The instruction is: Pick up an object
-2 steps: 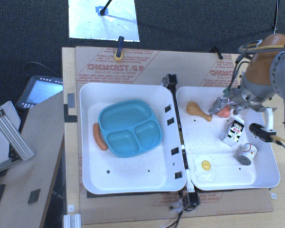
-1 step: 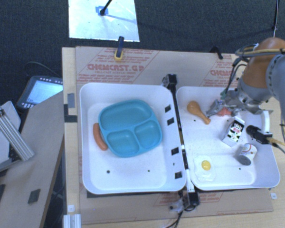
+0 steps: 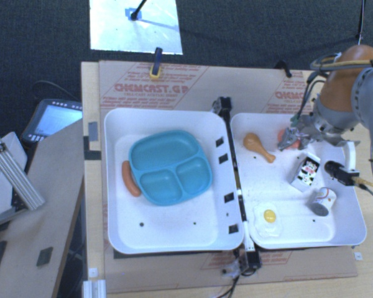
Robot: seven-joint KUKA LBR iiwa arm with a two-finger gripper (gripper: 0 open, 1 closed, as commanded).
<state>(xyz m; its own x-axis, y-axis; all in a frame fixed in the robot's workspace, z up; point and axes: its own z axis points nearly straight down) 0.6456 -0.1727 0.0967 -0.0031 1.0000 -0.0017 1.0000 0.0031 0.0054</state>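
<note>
Fingers (image 3: 290, 139) hung low over the far part of the right bin (image 3: 348, 228), at a small orange-red object (image 3: 285, 135) I couldn't identify, and I couldn't tell whether they were apart or together. I saw a drumstick (image 3: 259, 146) just beside them, with a small carton (image 3: 306, 171), cup (image 3: 322, 202) and fried egg (image 3: 268, 219) nearer me. Across the divider, a blue plate (image 3: 169, 166) and sausage (image 3: 130, 179) lay in the left bin (image 3: 174, 234).

Orange, perhaps carrot (image 3: 288, 139), right bin (image 3: 348, 228)
</note>
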